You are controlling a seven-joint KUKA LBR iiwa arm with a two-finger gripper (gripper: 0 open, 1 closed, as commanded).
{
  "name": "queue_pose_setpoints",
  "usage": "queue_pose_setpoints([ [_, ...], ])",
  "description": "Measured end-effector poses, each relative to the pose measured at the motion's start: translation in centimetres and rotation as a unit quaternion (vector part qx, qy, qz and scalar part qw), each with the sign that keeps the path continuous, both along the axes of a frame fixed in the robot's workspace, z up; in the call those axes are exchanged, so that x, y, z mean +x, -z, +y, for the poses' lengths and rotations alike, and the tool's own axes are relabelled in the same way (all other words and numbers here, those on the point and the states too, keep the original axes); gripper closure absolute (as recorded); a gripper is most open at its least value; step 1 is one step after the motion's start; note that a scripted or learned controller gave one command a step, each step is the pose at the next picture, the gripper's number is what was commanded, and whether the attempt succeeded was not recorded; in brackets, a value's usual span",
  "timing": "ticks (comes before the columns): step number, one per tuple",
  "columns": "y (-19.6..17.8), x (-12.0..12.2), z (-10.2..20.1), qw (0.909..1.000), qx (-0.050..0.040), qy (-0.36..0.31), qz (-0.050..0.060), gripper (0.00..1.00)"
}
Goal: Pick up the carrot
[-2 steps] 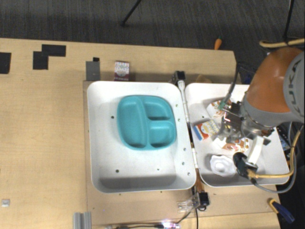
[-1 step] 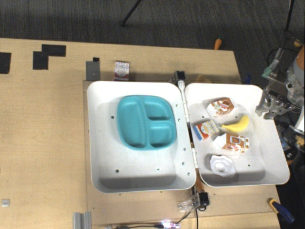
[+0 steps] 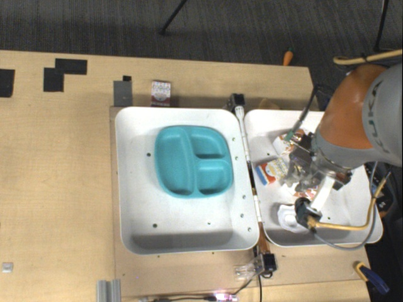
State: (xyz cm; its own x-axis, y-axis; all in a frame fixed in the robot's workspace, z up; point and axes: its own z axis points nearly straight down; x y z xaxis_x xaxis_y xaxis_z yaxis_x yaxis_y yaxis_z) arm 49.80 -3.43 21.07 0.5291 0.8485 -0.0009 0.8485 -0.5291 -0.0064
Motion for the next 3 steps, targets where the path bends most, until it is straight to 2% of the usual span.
queue_pose_setpoints([
  [1, -2.7, 5.6, -3.2, 0.9818, -0.0017, 0.19, -0.003, 1.0],
  [2, -7.4, 3.5, -8.9, 0.9399, -0.0021, 0.342, -0.004, 1.0],
  [3, -19.1, 0.6, -16.1, 0.9334, -0.003, 0.359, -0.009, 1.0],
])
